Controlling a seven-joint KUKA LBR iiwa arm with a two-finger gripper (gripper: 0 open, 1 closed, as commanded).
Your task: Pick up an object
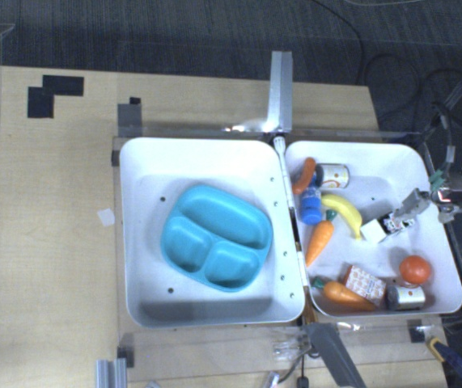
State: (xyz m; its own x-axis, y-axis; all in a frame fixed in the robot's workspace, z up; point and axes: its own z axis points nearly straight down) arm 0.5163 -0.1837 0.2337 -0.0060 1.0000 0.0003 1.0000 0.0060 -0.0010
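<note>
Two shallow white plastic bins sit side by side on the pale wooden table [44, 241]. The left bin [146, 297] holds a turquoise plastic divided plate [217, 238] with three compartments, lying a little toward the bin's right half. The right bin [392, 156] carries the clutter. Along its left wall, an orange toy carrot [303, 175] lies at the top, with a small blue bottle-like piece [311, 208] just below it and a second orange carrot [319, 241] lower still, pointing down and left. A small tin can with a yellow label [333, 175] lies on its side beside the upper carrot, and a yellow toy banana [343, 211] curves between the can and a small white block [373, 230]. Along the front wall lie a third orange carrot [344, 294], a small patterned red and white packet [366, 282] touching it, a silver and dark can-like object [406, 297], and a round orange-red toy tomato [414, 270] just above that. The grey pincer [398, 219] reaches in from the right, low over the right bin, its tip just beside the white block; whether its fingers are apart or together cannot be made out, and nothing is seen held between them.
</note>
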